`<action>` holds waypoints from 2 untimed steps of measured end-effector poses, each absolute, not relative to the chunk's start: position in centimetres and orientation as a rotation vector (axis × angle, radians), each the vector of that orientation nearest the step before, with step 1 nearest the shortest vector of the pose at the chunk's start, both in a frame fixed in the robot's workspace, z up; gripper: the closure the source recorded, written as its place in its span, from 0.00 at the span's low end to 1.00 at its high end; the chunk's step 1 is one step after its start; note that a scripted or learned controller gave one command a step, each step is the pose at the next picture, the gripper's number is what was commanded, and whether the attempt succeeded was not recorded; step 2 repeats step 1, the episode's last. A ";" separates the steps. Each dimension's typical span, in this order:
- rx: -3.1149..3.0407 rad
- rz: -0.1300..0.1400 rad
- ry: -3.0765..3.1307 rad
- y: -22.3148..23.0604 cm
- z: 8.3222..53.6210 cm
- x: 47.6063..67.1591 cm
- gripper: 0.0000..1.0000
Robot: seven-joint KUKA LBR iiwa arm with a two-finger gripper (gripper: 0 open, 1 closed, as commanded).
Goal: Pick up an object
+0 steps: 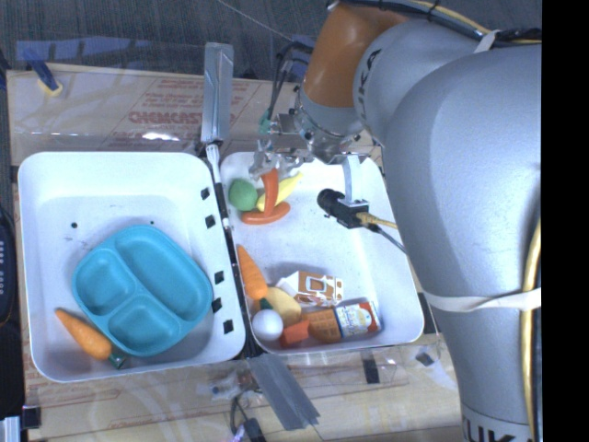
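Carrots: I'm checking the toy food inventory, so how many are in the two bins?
2. One carrot lies in the left bin's near corner, beside the blue tray. The other carrot lies in the right bin along the divider. More may be hidden in the pile under the gripper.

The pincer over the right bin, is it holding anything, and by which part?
Cannot be told: the pincer sits right at the orange piece, but no grip is visible.

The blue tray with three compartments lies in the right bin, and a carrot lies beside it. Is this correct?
Not quite. The camera view shows the blue tray in the left bin, not the right one. The carrot does lie beside it, at its lower left corner.
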State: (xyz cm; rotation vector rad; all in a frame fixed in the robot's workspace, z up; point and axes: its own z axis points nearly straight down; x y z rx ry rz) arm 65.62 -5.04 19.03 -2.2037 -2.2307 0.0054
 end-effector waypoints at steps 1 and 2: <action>-2.330 0.007 -2.102 -8.9 19.1 62.3 1.00; -2.330 0.007 -2.102 -8.9 19.1 62.3 1.00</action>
